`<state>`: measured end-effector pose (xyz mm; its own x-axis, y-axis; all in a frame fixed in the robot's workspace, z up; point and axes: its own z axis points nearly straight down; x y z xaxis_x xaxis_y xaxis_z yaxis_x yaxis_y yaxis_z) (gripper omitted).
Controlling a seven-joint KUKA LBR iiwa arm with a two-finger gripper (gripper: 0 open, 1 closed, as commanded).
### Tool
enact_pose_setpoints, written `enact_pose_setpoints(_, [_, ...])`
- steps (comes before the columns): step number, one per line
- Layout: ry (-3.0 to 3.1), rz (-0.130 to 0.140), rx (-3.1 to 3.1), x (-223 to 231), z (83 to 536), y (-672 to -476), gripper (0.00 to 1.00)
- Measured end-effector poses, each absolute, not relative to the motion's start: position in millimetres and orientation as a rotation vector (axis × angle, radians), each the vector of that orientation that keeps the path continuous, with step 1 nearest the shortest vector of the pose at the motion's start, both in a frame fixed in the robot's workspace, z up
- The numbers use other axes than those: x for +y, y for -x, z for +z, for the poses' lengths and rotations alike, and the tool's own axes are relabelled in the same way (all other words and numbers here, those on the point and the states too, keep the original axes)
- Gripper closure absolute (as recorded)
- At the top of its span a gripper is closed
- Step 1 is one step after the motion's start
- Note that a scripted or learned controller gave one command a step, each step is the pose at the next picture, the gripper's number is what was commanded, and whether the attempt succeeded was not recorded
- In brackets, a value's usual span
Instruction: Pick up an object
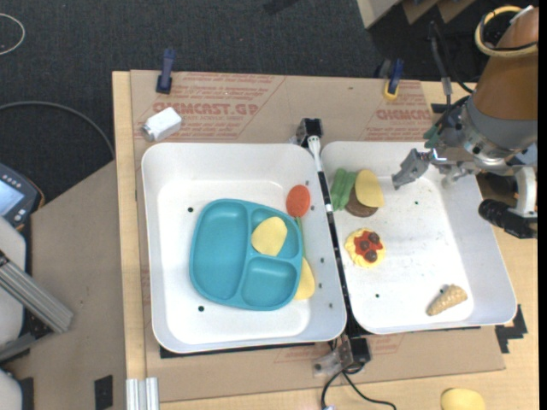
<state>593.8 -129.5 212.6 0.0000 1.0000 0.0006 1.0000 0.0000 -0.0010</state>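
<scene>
**Claw hovers at the burger's side, nothing in it**

Gripper (408, 171) sits low over the right bin (479, 263), just right of the toy burger (366, 193); I cannot tell how wide it stands, and nothing shows between its tips. That placement suggests the burger is the intended pick. Below the burger lies a small pizza (366, 248); farther below and right, a cone (447, 298). Left of the burger, the left bin (171, 229) holds a blue divided tray (226, 254), presumably a sorting spot.
</scene>
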Motion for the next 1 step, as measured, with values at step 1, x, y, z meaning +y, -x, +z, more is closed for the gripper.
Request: enact_pose_setpoints(1, [2.209, -0.001, -2.227, -54.4, 209.9, -597.9, 0.0])
